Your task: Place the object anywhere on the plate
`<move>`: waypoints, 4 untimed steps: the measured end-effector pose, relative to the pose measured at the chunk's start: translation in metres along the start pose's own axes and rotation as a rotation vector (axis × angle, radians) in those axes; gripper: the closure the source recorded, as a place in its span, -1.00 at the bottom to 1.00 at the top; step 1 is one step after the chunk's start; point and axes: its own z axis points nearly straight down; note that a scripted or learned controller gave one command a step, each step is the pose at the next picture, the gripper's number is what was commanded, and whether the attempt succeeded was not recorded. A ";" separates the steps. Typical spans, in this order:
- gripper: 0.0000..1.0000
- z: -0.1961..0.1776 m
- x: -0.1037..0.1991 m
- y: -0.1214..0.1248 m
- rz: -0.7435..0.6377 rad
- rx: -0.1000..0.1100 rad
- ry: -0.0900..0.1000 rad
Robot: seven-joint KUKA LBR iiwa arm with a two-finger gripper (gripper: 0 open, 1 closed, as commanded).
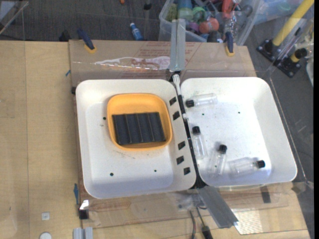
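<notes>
A rounded-square orange plate [139,102] sits in the left white bin [94,163]. A dark ribbed rectangular object [139,128] lies flat on the plate, covering its lower middle. In the right white bin [279,133] lie several clear plastic vials with black caps: one near the top left [202,101], one along the divider [198,141], one in the middle [220,157] and one at the lower right [245,165].
A row of black clips [180,143] runs down the divider between the two bins. Behind the bench stands a clear tub of coloured toys [209,9]. Blue clamps [87,43] hold the cardboard at the back edge.
</notes>
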 end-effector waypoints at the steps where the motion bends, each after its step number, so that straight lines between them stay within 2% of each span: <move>1: 1.00 0.000 0.000 0.000 -0.251 -0.001 0.000; 3: 1.00 0.001 0.000 0.000 -0.670 -0.003 0.000; 4: 1.00 0.001 0.000 0.000 -0.923 -0.005 0.000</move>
